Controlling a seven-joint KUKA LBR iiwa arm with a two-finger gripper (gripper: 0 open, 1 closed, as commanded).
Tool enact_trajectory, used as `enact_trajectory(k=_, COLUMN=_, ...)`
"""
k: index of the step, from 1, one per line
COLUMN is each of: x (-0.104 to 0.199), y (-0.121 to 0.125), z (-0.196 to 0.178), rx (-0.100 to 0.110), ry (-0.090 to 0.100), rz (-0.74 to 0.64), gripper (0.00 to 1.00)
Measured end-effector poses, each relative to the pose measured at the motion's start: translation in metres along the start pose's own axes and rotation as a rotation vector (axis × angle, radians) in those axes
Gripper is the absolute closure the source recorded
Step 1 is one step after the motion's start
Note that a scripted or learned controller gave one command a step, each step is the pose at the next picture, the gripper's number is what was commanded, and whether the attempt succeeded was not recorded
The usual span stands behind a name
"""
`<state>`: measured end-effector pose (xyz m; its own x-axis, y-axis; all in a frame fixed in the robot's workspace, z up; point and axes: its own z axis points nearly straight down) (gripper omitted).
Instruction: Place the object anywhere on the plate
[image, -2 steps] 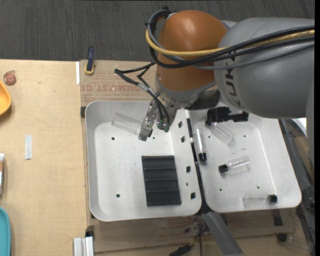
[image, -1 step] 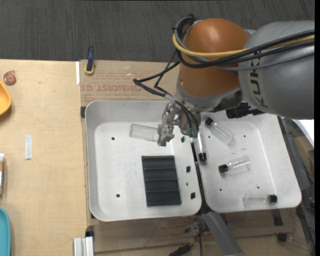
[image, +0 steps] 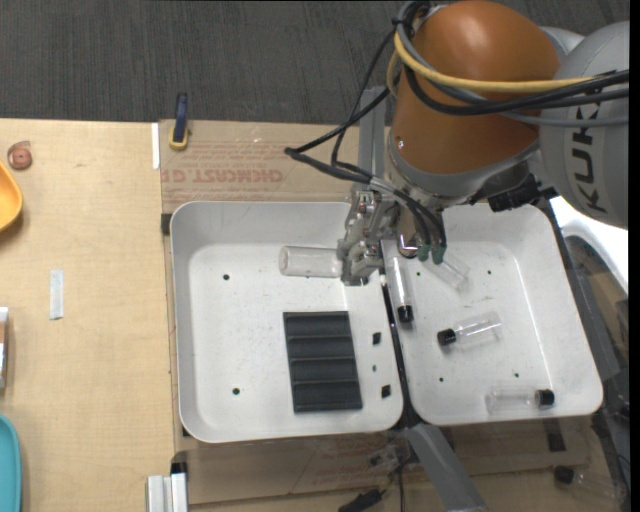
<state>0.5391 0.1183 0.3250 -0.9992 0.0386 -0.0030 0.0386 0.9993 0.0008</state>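
Camera view: we look down on the left bin (image: 215, 330) and the right bin (image: 535, 290), with the arm (image: 470, 90) reaching in over the wall they share.
Gripper: the gripper (image: 360, 252) hangs low at the left bin's far right side, just beside the dividing wall; its cluttered metal hides the tips, so we cannot tell whether it is spread or closed.
Object: we take the clear vial (image: 308, 262) for the task's thing. It lies on its side on the left bin's floor, its right end at or against the gripper; we cannot say that it is gripped.
Plate: the black ribbed plate (image: 322, 360) lies flat in the same bin, nearer the camera than the vial, apart from it.
Other vials: a capped vial (image: 470, 332) and a second capped vial (image: 520, 400) lie in the right bin, and a dark-tipped tube (image: 398, 292) rests along the divider.
Step in hand: we judge this to be the pickup, the placing not yet done.
Doing it well: we would take the vial across its round body near the middle, since it will roll; lift only once it is firmly pinched, carry it low to the plate, and lay it along the ribs so that it stays put.
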Motion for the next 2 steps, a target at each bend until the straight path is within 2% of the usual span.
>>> enact_trajectory(k=1, x=-0.041, y=0.026, z=0.06, rx=-0.001, ry=0.002, rz=-0.345, gripper=1.0)
enact_trajectory(k=2, x=-0.04, y=0.011, z=0.066, rx=-0.002, ry=0.002, rz=-0.68, gripper=1.0)
